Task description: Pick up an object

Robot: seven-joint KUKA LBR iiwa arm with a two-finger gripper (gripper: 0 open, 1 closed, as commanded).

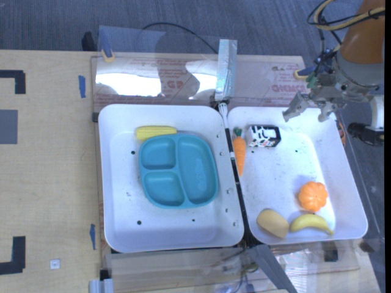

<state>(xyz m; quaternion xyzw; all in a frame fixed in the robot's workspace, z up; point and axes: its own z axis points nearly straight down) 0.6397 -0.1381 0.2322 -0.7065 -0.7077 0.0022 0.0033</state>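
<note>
Toy objects lie in the right bin (pixel 348 182): a carrot (pixel 239 153) against its left wall, a black-and-white cow figure (pixel 263 137) near the top, an orange pumpkin (pixel 313 196), a potato (pixel 272 223) and a banana (pixel 311 223) at the bottom. The left bin (pixel 116 163) holds a blue divided plate (pixel 178 170) and a corn cob (pixel 156 131). The gripper (pixel 308 106) hangs over the right bin's top edge, fingers spread, holding nothing.

blue tray (pixel 179 170) | yellow corn (pixel 156 132) | orange carrot (pixel 239 154) | black-and-white cow (pixel 264 136) | yellow banana (pixel 311 224)
</note>
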